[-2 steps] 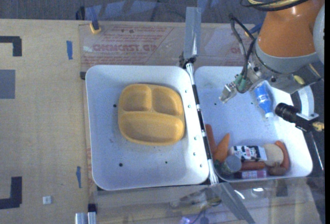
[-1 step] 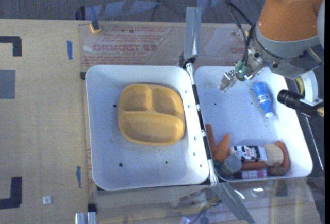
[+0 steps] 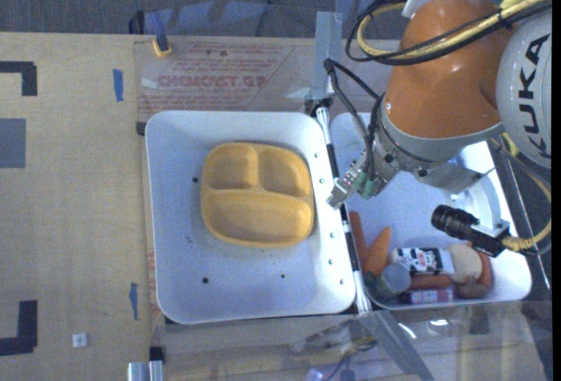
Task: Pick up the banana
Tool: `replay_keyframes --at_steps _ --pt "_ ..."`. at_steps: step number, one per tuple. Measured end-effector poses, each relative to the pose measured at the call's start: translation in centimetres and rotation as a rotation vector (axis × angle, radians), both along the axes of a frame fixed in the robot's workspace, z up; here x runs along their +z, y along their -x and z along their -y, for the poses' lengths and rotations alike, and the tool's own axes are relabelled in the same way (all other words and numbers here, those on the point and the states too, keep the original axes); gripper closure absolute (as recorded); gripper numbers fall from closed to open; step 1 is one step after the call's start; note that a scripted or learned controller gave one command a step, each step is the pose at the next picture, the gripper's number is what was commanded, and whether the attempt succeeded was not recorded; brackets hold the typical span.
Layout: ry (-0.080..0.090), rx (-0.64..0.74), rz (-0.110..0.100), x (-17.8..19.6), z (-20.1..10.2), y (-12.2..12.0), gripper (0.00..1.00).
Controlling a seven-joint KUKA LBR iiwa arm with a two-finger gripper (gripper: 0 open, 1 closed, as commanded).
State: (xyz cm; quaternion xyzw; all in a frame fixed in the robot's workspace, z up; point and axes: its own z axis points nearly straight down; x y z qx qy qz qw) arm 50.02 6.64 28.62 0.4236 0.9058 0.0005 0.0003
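The grey arm with its orange band (image 3: 443, 64) reaches in from the right and hangs over the right bin (image 3: 517, 283), hiding most of that bin's floor. My gripper (image 3: 355, 184) is low at the right bin's left wall, close to the divider between the two bins. A pile of small items lies at the near end of the right bin, just below and to the right of the gripper: an orange carrot (image 3: 379, 250), a black and white packet (image 3: 419, 260), a red sausage-like piece (image 3: 429, 281) and a pale rounded piece (image 3: 465, 263).
The left bin (image 3: 175, 265) holds a yellow divided plate (image 3: 257, 194) in its middle. A black cylinder (image 3: 454, 220) on a bracket juts out of the arm over the right bin. Yellow and black cables loop above the wrist. Bare bench lies to the left.
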Motion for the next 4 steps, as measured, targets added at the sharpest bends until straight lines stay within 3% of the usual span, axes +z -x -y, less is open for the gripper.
replay_keyframes --at_steps 1,2,3,4 --pt "0.0 -0.297 0.002 5.0 -6.8 -4.9 1.0" --pt "-0.001 -0.294 0.007 6.1 -7.0 -5.0 1.0" --pt "0.0 -0.506 0.002 8.2 -5.8 -4.7 1.0" --pt "0.002 -0.693 -0.004 5.0 -3.4 -6.0 1.0"
